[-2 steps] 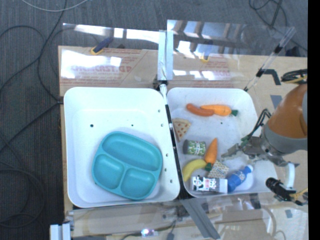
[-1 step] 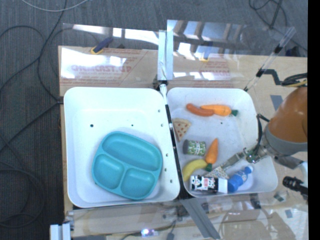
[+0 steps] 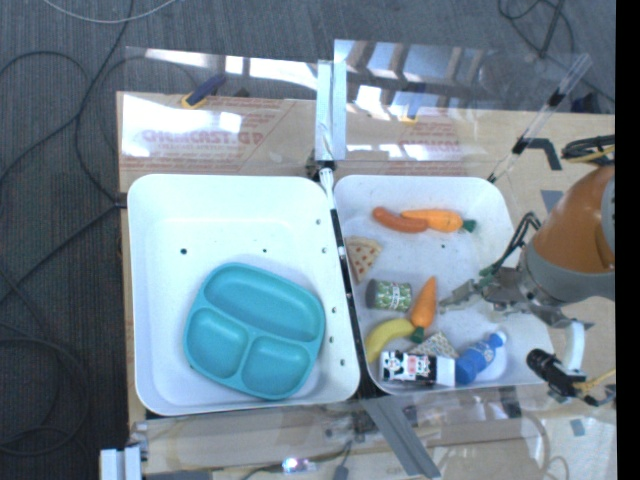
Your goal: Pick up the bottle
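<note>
Plainly, the bottle [image 3: 478, 359] lies on its side in the near right corner of the right bin [image 3: 500, 196], a blue-and-white toy one with its pale cap end pointing up toward the arm; its other end touches or all but touches a small black-and-white carton [image 3: 408, 368]. A banana [image 3: 385, 336] sits just beyond the carton, with a small carrot [image 3: 425, 301] and a green can [image 3: 389, 294] near that, and a longer carrot [image 3: 433, 220] lies toward the far wall. The left bin [image 3: 160, 258] holds a teal divided plate [image 3: 255, 330]. The hand [image 3: 478, 290] hovers over the right bin's right half, above and a little beyond the bottle and apart from it; its thin fingers look spread, with nothing between them. By the look of it the bottle is light, stiff plastic with a smooth rounded body, so it would likely roll or squirt out of a careless pinch. The better hold seems to be across the blue middle of the body, fingers straddling it crosswise, clear of the carton and the bin wall close by.
</note>
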Robot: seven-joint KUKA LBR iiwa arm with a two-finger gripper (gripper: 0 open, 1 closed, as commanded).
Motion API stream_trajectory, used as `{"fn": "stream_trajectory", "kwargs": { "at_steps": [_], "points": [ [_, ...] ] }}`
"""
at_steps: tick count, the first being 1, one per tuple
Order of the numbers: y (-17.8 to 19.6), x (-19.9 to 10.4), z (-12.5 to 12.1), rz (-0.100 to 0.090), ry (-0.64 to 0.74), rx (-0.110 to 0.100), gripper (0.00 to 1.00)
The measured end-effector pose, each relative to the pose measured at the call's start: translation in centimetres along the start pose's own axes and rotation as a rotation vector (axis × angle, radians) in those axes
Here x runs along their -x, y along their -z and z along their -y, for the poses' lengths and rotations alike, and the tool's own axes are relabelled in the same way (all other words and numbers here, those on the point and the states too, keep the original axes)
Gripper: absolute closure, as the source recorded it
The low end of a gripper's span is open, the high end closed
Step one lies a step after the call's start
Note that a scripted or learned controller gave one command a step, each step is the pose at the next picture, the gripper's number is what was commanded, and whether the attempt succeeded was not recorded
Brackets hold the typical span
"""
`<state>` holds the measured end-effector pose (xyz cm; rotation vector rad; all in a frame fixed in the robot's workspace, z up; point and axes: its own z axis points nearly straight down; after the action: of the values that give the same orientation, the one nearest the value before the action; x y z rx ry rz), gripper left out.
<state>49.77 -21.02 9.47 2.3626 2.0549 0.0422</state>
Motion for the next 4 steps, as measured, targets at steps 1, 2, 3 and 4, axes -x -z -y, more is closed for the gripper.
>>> {"fn": "stream_trajectory", "kwargs": {
  "at_steps": [1, 2, 3, 4],
  "points": [
    [0.0, -0.5, 0.0, 0.004, -0.188, 0.005, 0.00],
    [-0.2, -4.4, 1.4, 0.027, -0.077, -0.002, 0.00],
    [-0.2, -1.1, 0.8, 0.010, -0.164, -0.007, 0.00],
    [-0.2, -0.6, 1.0, 0.013, -0.006, -0.015, 0.00]
  ]
}}
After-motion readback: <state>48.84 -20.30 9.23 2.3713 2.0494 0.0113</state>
